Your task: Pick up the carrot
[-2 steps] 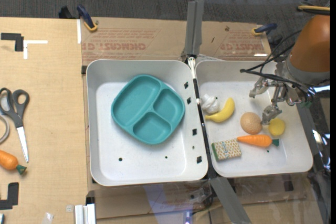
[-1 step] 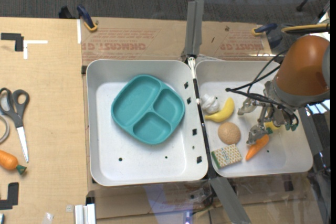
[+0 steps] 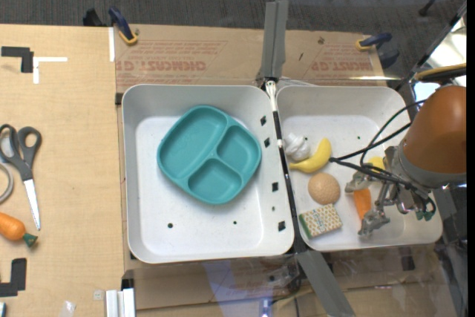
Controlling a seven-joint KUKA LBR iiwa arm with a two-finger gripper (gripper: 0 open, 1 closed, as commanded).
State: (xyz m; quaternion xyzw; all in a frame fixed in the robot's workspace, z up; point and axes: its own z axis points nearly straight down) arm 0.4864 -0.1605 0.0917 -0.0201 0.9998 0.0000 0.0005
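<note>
Over the right bin, the jaws hang beside the carrot, their state unclear.

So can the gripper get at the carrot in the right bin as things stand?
Probably yes. The gripper is already beside the carrot in the right bin; nothing lies over it, and the egg sits apart on its other side.

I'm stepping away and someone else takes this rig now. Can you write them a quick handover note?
Gripper: down in the right bin, beside the carrot; whether its fingers are open or shut can't be told.
Carrot: lying in the right bin, next to the egg, near the banana.
Done: arm is at the carrot.
Left: grasp it and lift it.
</note>
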